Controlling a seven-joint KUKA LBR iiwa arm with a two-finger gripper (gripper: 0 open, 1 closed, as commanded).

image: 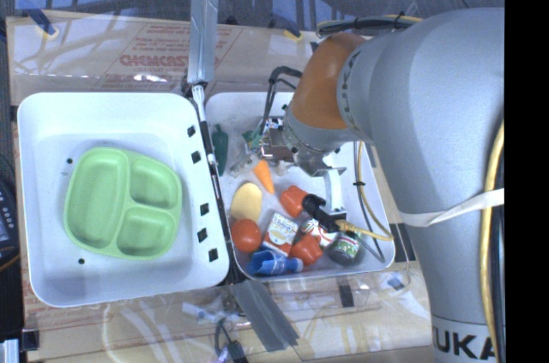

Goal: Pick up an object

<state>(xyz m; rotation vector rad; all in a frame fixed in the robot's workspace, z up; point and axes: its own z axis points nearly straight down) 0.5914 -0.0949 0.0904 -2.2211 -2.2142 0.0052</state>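
Closest to us, along the near edge of the right bin [377, 263], we've got a blue toy [273, 265] lying just beside a red tomato [244, 234]. A small printed carton [281, 230] sits right behind the blue toy, with an orange-red piece [307, 249] touching it. A dark round can [345, 249] sits near that bin's near right corner.

One step back there's a pale yellow lemon-ish thing [247, 200] touching the tomato, and a second orange-red chunk [293, 200] near it. Over in the left bin [51, 121], a green three-compartment plate [123, 201] lies flat, well apart from the toy pile.

Further back, a little carrot [264, 177] lies tilted just past the lemon-ish thing. A dark green veggie [221, 148] rests against the wall on the side next to the left bin.

The claw [269, 144] hangs low over the far half of the right bin, just beyond the carrot's far end. We honestly can't tell how wide open it is, and we don't see any toy in its grip. All the toys lie in the bin.

Behind it, the big grey arm [420, 121] comes in from the right, and the worktop [103, 52] at the far side is brown board under clear plastic.
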